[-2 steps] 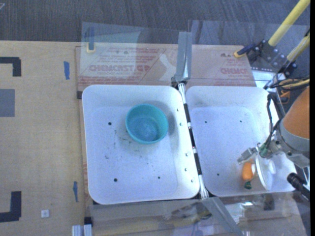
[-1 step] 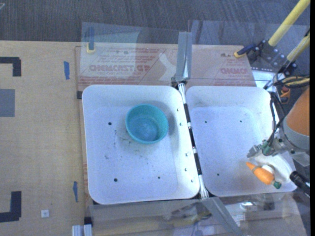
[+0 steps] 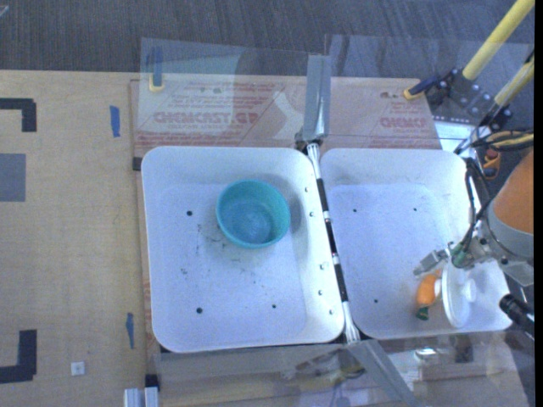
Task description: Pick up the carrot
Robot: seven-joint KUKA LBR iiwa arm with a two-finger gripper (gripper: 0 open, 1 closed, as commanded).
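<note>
The carrot (image 3: 426, 292) is small and orange with a green tip, and lies near the front right of the right bin (image 3: 382, 185). My gripper (image 3: 434, 264) reaches in from the right edge and hangs just above the carrot's upper end, very close to it. I cannot tell whether it touches the carrot. The arm's orange band (image 3: 517, 202) shows at the right border above the gripper.
A white rounded object (image 3: 456, 297) lies right beside the carrot on its right. A teal bowl (image 3: 253, 214) stands in the left bin (image 3: 170, 253). A metal divider (image 3: 327, 236) separates the bins. Yellow rods (image 3: 501, 32) slant across the top right.
</note>
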